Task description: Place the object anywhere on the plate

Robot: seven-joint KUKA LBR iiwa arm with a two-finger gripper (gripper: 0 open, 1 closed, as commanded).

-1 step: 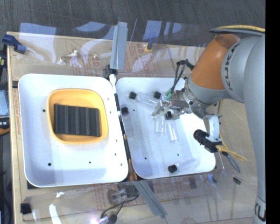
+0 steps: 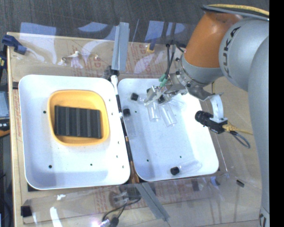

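1. Arm: grey, with an orange band above the wrist; it enters from the right and fills the upper right, closest to the lens.
2. Gripper: translucent fingers hang over the upper part of the right bin. They appear slightly parted, with nothing seen between them.
3. Object: a small clear item with a dark cap, lying on the floor of the right bin near its front edge, well apart from the gripper.
4. Plate: yellow, in the left bin, bearing a dark ridged insert. The object is not on it.
5. Two small dark pieces lie near the right bin's upper left corner.
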